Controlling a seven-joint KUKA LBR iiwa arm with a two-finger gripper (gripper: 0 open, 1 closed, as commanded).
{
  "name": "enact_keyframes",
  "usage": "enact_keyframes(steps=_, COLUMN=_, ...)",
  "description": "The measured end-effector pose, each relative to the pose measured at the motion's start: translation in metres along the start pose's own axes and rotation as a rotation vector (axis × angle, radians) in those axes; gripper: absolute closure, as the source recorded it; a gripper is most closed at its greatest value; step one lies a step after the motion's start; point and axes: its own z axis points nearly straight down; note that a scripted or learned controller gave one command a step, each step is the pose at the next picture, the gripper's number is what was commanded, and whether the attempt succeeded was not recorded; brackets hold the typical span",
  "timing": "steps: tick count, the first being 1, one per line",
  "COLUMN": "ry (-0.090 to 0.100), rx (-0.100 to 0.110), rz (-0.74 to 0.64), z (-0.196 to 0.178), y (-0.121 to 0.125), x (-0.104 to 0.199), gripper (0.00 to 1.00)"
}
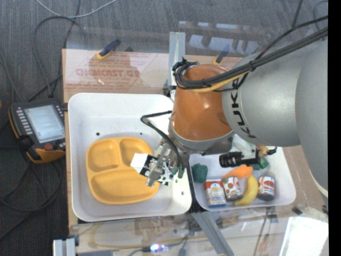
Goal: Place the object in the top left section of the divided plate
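The small white piece (139, 161), which I take to be the task's object, sits over the plate's (114, 193) upper right section, close to the plate's right rim. The gripper (156, 172) is touching it or just beside it, over that same rim. Whether the gripper is open or closed, and whether it has hold of the piece at all, I cannot tell (the tooling there is a clutter of white and black).

The main risk is that the piece ends up in the wrong section. The top left section (105, 152) lies across a raised divider from where the piece is now, so a release here would miss it. If the grip is weak or absent, a move toward the plate's left side could leave the piece behind or let it tip onto the divider. A low pass could also nudge the plate itself.

The plate's three sections look bare apart from that piece. It lies in the left bin (101, 111), which otherwise holds nothing I can make out. Right of the plate, the second bin (287, 196) holds a green lump (200, 172), two small red-labelled cartons (214, 192), a banana (248, 192), a can (266, 186) and a carrot (241, 171).
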Motion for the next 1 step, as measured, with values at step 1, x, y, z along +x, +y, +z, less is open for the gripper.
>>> enact_keyframes(steps=1, ry=-0.002, rx=-0.001, rz=-0.152, z=-0.0498, y=0.1114, x=-0.0063, gripper=1.00)
